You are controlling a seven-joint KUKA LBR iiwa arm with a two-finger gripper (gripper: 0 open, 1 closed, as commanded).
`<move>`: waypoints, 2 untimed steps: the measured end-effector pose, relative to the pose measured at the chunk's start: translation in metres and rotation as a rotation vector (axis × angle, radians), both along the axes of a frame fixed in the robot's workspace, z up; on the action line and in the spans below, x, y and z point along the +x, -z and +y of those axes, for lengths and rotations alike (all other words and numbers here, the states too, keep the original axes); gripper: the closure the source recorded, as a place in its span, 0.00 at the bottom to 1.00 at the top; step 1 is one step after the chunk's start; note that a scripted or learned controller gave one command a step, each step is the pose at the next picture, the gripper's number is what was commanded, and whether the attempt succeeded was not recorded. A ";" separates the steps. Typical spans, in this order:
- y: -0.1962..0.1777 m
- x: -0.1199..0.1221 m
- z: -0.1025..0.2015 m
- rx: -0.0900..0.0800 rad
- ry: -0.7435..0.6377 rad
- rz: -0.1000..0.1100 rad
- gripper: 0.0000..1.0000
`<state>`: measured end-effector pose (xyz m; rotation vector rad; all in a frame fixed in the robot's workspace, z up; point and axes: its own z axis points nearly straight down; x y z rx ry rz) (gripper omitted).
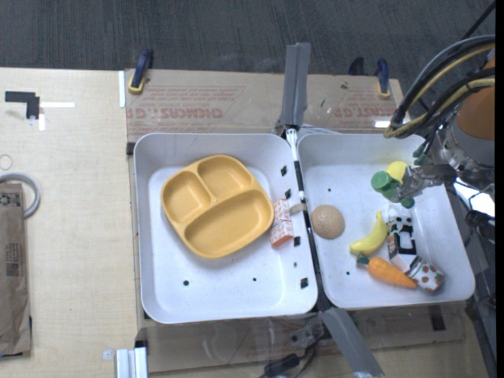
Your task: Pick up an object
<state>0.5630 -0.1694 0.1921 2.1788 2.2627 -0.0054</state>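
Where the arm reaches in from the right edge of the frame, the gripper [411, 181] hangs low over the upper right part of the right bin [339, 164]; its opening cannot be made out here, and nothing can be seen held in it. Touching or just beside its tip, toward the left of the frame, lie a green object [385, 183] and a yellow object [396, 169] close together, the nearest candidates for a pick. Lower in the frame, below the gripper, a banana [372, 236] lies with its long axis running from upper right to lower left. Beside it sits a black-and-white item [402, 237], and further down a carrot [391, 272] points from upper left to lower right, its end against a small patterned packet [429, 276]. A round tan ball [327, 220] rests well apart, near the bin's left wall. The left bin [157, 235] carries a yellow divided plate [216, 205] and a small red-and-white packet [282, 223]. The pick probably turns on the green object directly at the gripper's left
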 end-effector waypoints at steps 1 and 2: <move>0.000 0.000 0.000 0.000 0.000 0.000 0.00; 0.065 -0.084 0.014 0.000 -0.067 -0.008 0.00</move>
